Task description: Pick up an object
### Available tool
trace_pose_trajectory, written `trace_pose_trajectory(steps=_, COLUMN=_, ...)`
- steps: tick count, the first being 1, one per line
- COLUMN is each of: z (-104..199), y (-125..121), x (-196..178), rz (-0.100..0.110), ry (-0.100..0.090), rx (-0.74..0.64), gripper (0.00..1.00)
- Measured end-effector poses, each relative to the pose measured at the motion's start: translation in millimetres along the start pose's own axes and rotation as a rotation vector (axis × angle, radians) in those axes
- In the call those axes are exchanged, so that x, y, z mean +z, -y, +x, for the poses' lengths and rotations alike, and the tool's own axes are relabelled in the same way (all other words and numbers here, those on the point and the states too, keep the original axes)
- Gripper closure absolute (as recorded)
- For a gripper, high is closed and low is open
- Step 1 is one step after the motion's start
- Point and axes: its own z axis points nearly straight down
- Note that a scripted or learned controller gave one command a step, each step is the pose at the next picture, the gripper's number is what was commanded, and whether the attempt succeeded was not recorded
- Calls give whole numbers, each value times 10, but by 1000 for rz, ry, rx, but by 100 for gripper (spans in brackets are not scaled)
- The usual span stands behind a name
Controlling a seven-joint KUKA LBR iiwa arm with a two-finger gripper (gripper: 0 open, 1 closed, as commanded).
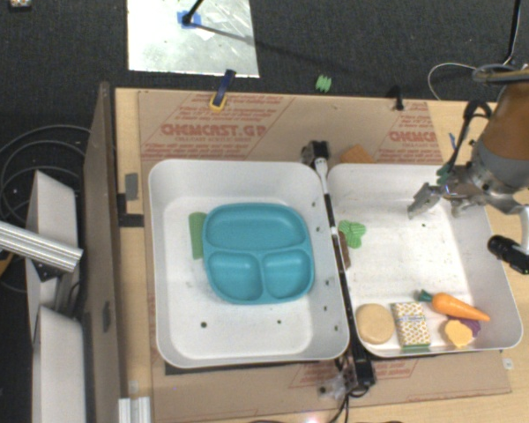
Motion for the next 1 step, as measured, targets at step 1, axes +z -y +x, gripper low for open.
trace_pose_trajectory(steps=1, z=-108, y=101, x=312, rz=9, ry=-2, rx=6, gripper=0)
